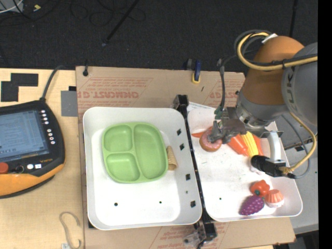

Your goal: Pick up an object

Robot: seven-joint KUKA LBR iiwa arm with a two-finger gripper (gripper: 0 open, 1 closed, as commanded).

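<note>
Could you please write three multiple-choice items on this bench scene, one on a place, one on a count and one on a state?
1. Where does the green divided plate lie?
A. in the left bin
B. in the right bin
C. on the bare bench

2. How many compartments does the plate have?
A. two
B. three
C. five

3. Where is the end effector?
A. over the tablet
B. over the left bin
C. low over the right bin, by the pink round piece

Answers:
1 A, the plate rests on the floor of the left bin.
2 B, two ridges split it into two small wells and one long one.
3 C, it sits low in the right bin at the pink round piece, near the carrot.
</note>
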